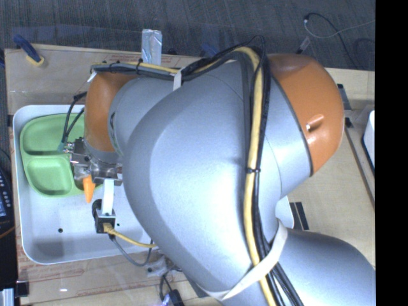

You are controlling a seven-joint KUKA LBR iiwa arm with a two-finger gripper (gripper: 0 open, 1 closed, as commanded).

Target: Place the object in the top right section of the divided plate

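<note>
Closest to the lens, the big grey arm (210,183) swells across most of the camera view, with a yellow cable (255,145) and black cables running along its curve. An orange band (312,113) caps its far right side, and a second orange section (101,116) sits just above the wrist, over at the left.

From that wrist the jaws (89,171) reach down into the left white bin (38,247). A small orange object (88,188), shaped like a little carrot, shows right at the tips of the jaws; whether it is pinched between them or just lying under them I cannot tell, nor whether they are open or closed.

Just left of the jaws lies the green divided plate (48,158), inside the same bin. One section (43,136) lies up and left of the jaws, another (51,174) directly to their left. The orange object sits just at the plate's right edge, touching or nearly so.

Below the jaws a white bracket (107,199) hangs, with a small black piece (104,224) at its end. The wooden desk (64,59) shows behind the jaws, with a small silvery packet (152,45) standing at its far edge.
</note>
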